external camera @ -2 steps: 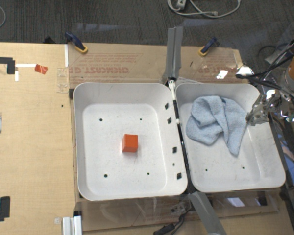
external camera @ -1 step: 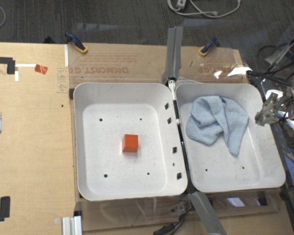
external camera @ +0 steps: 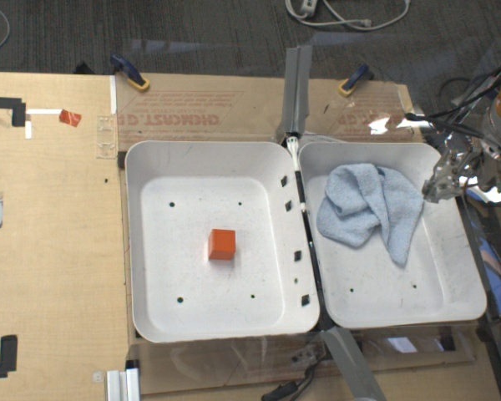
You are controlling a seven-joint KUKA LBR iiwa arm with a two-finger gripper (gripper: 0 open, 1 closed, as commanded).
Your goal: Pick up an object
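The near rim of the left bin sits closest in the camera view, and on that bin's floor, a little left of centre, lies a small orange-red block, clear of every wall. The right bin stands just beside it, the two touching along their inner edges. In the right bin a crumpled light-blue cloth covers the upper middle of the floor (one fold trails down toward the right). The gripper is over the right bin's upper right edge, just beside the cloth's right side; whether its jaws are spread or pressed together I cannot tell, since they are blurred.
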